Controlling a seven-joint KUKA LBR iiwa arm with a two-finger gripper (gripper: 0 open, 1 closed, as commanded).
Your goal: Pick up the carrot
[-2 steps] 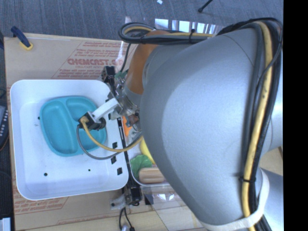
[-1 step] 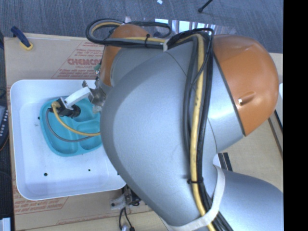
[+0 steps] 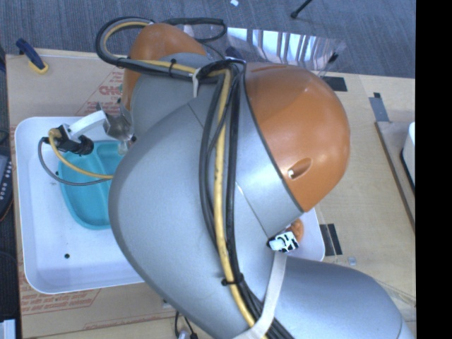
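My arm (image 3: 233, 189) fills the middle of the camera view and covers most of both bins. A small orange piece (image 3: 296, 229), possibly the carrot's end, peeks out from under the arm in the right bin (image 3: 319, 248). The rest of it is hidden. My gripper (image 3: 117, 128) hangs over the left bin (image 3: 35, 210), above the upper edge of a teal object, far from the orange piece. Nothing shows in its grasp.
A teal, scoop-shaped object (image 3: 88, 189) lies in the left bin. Beside the orange piece sits a small black-and-white thing (image 3: 283, 243). A blue and yellow clamp (image 3: 31, 56) rests on the bench at the far left corner.
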